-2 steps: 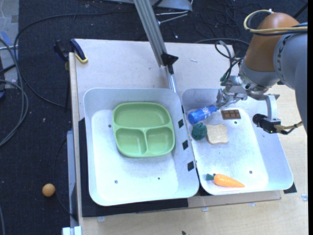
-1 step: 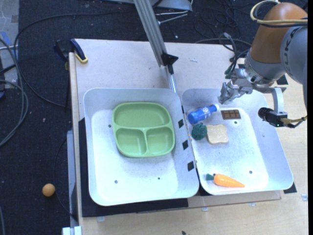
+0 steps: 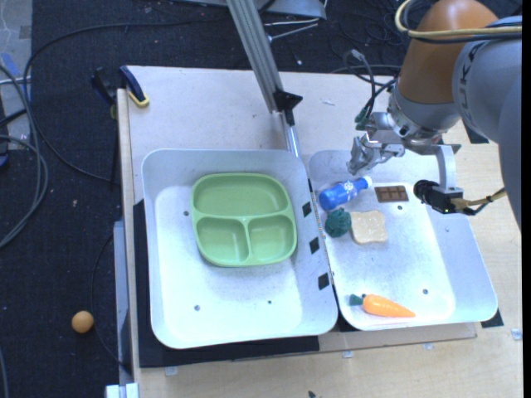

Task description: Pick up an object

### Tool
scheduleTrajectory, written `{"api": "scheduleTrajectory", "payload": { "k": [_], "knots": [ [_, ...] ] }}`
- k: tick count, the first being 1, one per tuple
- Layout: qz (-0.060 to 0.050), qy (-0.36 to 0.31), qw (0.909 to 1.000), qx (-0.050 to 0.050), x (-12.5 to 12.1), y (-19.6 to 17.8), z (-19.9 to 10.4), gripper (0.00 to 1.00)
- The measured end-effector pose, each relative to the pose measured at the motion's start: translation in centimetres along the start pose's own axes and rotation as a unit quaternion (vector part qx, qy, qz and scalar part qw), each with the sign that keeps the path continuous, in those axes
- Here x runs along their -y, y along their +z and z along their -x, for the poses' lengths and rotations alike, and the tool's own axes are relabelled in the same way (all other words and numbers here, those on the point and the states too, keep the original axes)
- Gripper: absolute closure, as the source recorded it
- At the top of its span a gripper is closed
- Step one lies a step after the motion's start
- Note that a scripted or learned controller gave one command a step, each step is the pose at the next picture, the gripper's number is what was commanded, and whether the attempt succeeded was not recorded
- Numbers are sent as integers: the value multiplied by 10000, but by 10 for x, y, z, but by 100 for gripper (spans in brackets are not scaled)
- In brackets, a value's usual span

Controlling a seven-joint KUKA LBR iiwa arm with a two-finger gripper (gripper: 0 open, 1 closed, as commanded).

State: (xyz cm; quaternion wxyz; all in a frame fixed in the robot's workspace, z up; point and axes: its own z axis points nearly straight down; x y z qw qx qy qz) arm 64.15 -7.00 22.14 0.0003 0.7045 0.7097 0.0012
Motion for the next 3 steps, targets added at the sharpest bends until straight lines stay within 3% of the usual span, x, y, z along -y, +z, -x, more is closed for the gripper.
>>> {"api": "scheduleTrajectory", "payload": {
  "k": [2, 3],
  "knots": [
    [-5, -5, 10000, -4, 11, -18, -97, 100],
    [-20, -5, 10000, -2, 16, -5, -152, 100]
  ]
}}
